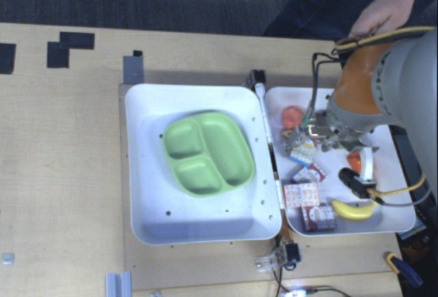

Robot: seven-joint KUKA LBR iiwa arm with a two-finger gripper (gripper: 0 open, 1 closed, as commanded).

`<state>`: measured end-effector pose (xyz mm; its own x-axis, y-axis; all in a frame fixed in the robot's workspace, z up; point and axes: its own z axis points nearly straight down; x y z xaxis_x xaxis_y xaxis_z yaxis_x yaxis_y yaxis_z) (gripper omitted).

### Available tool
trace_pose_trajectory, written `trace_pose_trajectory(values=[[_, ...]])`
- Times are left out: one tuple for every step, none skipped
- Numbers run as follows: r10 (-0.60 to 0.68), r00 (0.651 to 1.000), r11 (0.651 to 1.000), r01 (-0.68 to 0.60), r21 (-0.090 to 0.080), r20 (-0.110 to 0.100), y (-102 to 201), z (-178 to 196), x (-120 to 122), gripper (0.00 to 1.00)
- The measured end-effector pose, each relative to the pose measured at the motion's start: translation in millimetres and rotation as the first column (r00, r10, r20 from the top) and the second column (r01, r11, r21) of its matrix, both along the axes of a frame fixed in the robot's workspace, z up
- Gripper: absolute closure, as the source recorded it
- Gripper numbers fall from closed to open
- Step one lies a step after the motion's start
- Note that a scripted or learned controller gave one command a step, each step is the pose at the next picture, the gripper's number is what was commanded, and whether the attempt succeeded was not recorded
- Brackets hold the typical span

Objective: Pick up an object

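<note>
Gripper [309, 133] hovers low in the right bin [397, 152], beside a small packet [302, 150]; grip unclear. Reaching step, I judge; next, closing squarely on that packet.

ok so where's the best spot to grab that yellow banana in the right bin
Grip the curved yellow banana across its thick middle, coming straight down from above. It lies flat near the front edge of the shallow white right bin, with a small dark-topped carton close on its left, so the fingers should close across its narrow width.
</note>
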<state>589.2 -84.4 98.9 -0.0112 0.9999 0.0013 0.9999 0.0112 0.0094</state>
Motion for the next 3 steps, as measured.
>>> trace_pose_trajectory(values=[[-0.029,0.999,1.0,0.029,-0.011,-0.033,-15,-7,-18,1.0],[-0.007,1.0,1.0,0.007,-0.004,-0.005,2,10,6,1.0],[-0.007,1.0,1.0,0.007,0.0,-0.007,53,86,-93,1.0]])
